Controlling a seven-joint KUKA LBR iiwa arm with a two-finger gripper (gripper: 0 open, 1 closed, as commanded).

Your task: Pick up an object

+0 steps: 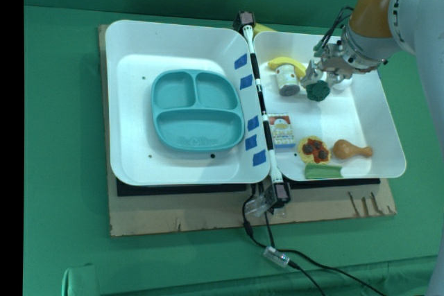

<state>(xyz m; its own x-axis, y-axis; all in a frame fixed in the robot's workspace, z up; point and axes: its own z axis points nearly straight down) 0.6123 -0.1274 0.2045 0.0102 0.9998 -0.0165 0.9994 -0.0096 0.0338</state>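
Pincer [320, 82] grips the broccoli [318, 91], its upper part hidden between the fingers.

Green bench [62, 114] bears cardboard sheet [173, 218] under two bins [132, 80].

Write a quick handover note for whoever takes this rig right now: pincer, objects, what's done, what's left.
Pincer: low in the right white bin, at a dark green broccoli-like piece; grip unclear.
Same bin: yellow banana, small white jar, small printed box, pasta piece with red sauce, brown drumstick, green strip.
Left white bin: teal divided plate.
Done: nothing visibly lifted.
Left: grasp and lift.
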